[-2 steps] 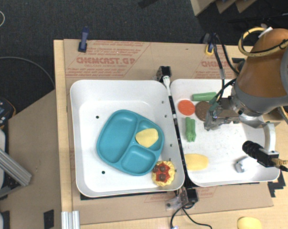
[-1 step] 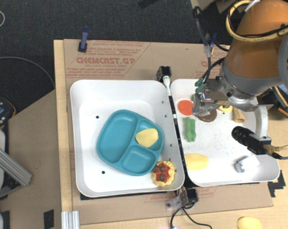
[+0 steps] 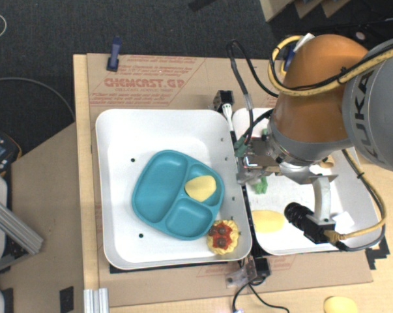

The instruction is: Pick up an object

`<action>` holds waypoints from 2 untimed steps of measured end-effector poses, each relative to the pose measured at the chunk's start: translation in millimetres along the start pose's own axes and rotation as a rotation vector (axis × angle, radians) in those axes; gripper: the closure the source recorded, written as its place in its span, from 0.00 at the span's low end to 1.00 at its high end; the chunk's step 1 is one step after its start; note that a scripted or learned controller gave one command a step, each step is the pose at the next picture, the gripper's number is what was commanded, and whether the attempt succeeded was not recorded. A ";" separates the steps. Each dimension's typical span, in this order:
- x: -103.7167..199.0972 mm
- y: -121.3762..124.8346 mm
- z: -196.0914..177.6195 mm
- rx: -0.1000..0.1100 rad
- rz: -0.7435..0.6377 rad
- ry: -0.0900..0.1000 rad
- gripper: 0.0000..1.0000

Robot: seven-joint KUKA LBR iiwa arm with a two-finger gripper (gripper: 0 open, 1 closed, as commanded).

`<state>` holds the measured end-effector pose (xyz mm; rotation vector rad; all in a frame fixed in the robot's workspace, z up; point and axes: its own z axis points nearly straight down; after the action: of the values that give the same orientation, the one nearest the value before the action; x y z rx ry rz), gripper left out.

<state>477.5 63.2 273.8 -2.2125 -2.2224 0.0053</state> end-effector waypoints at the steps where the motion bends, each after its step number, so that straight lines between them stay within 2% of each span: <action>1: 4.7 2.1 -183.9 -0.028 0.001 0.003 1.00; 2: 5.1 1.5 -184.9 -0.012 0.003 -0.002 1.00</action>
<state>480.1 68.0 458.7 -2.2224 -2.2261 -0.0055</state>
